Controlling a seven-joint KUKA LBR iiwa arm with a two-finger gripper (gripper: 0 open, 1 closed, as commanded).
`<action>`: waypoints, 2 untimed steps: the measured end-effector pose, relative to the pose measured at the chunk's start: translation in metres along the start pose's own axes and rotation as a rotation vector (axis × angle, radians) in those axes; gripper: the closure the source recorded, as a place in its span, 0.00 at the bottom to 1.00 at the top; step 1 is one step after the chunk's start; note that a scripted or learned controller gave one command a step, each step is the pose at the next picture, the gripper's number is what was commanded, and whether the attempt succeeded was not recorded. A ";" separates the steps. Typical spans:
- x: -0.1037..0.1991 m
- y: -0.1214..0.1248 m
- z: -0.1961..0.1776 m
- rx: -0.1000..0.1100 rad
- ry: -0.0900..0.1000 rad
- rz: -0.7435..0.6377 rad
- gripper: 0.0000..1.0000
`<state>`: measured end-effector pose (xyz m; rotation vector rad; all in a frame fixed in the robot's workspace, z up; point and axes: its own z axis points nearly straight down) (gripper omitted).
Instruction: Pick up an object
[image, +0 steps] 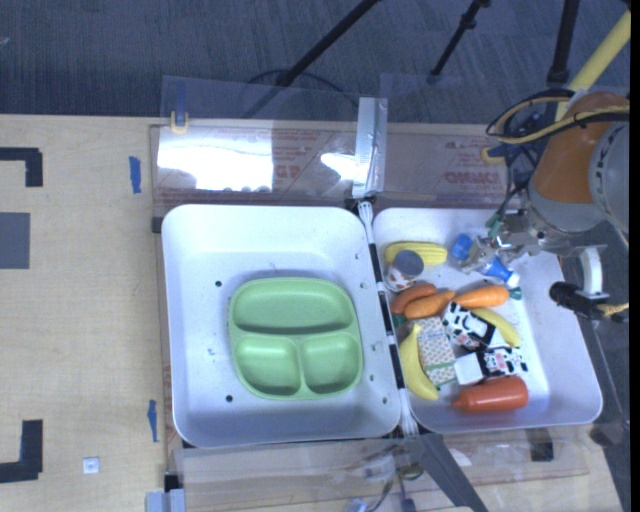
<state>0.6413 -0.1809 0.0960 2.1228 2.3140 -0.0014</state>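
1. nearest in the right bin (570, 400), a red sausage (490, 394) is seen lying across the near end of the pile of toy food.
2. just beyond it, a black-and-white spotted toy (470, 330) and a small patterned card (436, 350) are found in the middle of the pile, with a white block (468, 370) beside them.
3. a yellow banana (413, 368) is curved along the left wall of the right bin, and a second banana (503, 325) is laid on the right of the pile.
4. a green divided tray (295, 335) is set in the middle of the left bin (190, 300).
5. farther back, two carrots (482, 296) (418, 301) are laid across the pile.
6. beyond these, a grey ball (406, 263) is seen touching a yellow piece (422, 253) near the far left corner of the right bin.
7. a blue object (461, 248) is placed just right of the yellow piece.
8. farthest, the gripper (497, 252) is held low over the far part of the right bin, just beside the blue object; whether it is open or closed cannot be told.
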 end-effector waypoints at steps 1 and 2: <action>0.011 0.021 -0.108 -0.003 0.000 0.026 1.00; 0.071 0.032 -0.093 0.002 0.002 -0.134 1.00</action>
